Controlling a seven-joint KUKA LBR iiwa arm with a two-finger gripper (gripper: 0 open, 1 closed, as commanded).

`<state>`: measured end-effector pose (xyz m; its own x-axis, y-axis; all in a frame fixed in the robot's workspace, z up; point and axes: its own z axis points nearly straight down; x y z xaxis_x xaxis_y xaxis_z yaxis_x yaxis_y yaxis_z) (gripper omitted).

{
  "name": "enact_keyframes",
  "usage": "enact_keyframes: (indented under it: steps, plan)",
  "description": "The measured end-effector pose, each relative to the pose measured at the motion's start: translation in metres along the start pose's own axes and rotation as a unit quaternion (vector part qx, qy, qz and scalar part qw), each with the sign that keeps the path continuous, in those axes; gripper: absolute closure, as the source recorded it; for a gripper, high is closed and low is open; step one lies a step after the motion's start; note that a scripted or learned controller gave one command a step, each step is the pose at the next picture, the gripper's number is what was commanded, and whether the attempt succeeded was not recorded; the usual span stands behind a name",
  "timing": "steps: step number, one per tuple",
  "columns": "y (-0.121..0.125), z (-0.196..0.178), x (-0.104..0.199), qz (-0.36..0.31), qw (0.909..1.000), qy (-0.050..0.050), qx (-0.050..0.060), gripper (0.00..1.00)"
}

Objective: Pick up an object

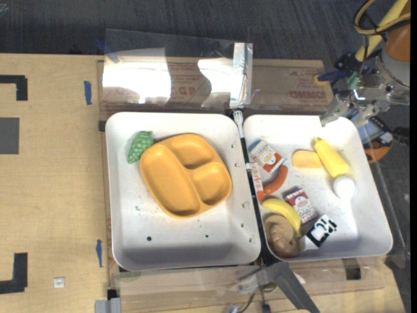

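Camera view puts our hand [345,106] above the far right corner of the right bin [378,240], just outside its rim; we cannot tell its state, and nothing shows in its grasp. Below it in that bin we see a yellow bottle with a white cap [333,162] beside a pale orange piece [305,159], a small carton [264,155] and an orange sausage [273,180] near the divider, and a banana [284,211], a red packet [299,203], a brown round item [284,237] and a black-and-white tag [320,229] at the near side. Our left bin [124,240] holds a yellow divided plate [186,173] with green grapes [139,145] touching its far left edge.
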<state>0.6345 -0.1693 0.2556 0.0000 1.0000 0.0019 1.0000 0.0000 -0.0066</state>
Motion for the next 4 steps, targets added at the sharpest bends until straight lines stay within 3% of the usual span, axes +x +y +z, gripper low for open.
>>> enact_keyframes:
  steps: [1,2,3,4]
  plan:
    - [-0.009,0.14,0.062,0.199,0.98,0.0,0.005,0.0]
    - [-0.034,0.161,0.069,0.171,0.9851,0.001,-0.015,0.0]
    - [-0.033,0.152,0.072,0.171,0.9851,0.003,-0.016,1.0]
    - [-0.024,0.074,0.114,0.414,0.9103,0.0,-0.001,1.0]
